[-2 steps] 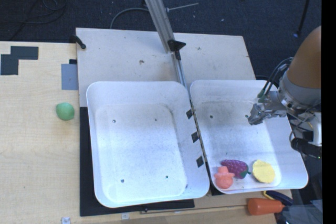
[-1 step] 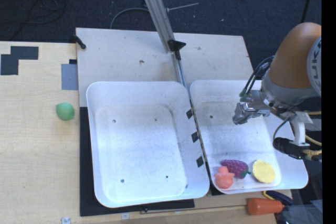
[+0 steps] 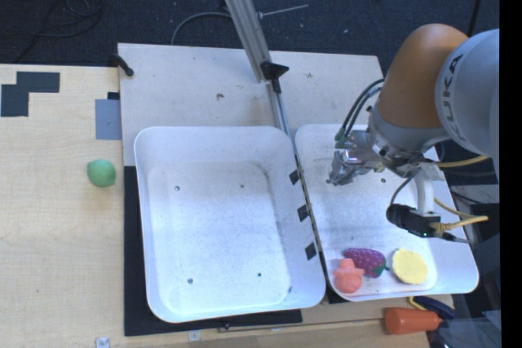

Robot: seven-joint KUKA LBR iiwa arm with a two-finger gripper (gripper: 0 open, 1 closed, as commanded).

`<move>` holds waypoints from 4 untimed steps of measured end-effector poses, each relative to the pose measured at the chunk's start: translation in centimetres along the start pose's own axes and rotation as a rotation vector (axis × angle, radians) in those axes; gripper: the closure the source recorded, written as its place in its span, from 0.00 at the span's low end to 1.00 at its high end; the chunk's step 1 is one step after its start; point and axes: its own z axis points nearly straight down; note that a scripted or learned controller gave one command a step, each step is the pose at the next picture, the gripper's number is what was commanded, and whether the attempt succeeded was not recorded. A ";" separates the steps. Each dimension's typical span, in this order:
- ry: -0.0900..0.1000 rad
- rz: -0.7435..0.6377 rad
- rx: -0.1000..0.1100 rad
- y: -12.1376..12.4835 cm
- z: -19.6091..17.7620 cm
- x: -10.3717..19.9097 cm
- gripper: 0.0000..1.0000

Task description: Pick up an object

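Above the right bin [image 3: 322, 200], the end effector [image 3: 342, 169], grip state unclear, hovers well apart from the purple toy [image 3: 364, 259], risking an empty grasp.

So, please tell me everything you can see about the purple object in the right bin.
The purple object looks like a toy grape bunch, bumpy and plastic-like, with a small green tip at its right end. It lies flat near the front edge of the right bin, touching the orange-pink toy and apart from the yellow piece.
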 end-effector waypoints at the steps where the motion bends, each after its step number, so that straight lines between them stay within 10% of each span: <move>1: 0.000 0.002 0.000 1.1 0.2 4.3 1.00; 3: -0.001 0.002 -0.002 3.7 -1.7 13.6 1.00; 4: -0.002 0.003 0.000 3.7 -1.6 13.5 0.00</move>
